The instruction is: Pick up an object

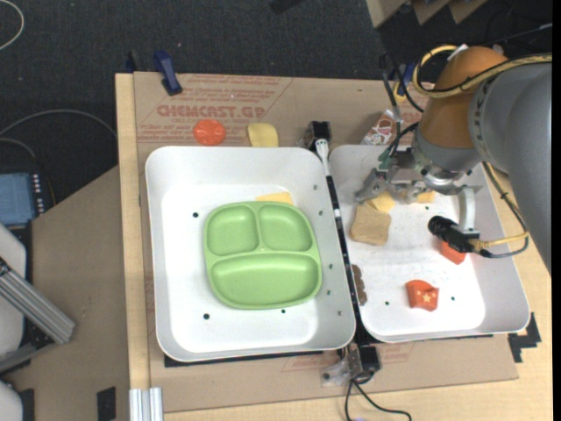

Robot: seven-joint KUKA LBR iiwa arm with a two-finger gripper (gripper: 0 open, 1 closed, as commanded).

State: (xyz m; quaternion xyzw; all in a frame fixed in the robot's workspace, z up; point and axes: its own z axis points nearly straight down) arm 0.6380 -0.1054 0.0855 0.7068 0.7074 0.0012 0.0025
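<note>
My gripper [391, 182] hangs low over the far end of the right bin [500, 310], reaching in from the right. Just in front of it lies a small yellow wedge [383, 203]; whether the gripper touches it I cannot tell. A tan block [370, 226] rests beside the wedge, nearer the bin's left wall. A second yellow scrap [427, 196] sits just right of the gripper. Further forward are an orange-red piece [453, 253] and a red piece with pale spots [422, 295].
The left bin [171, 235] holds a green divided plate [261, 254] with a pale yellow piece [275, 198] behind it. On the cardboard beyond the bins lie an orange disc [209, 132], a yellow block [262, 135] and a printed packet [380, 131].
</note>
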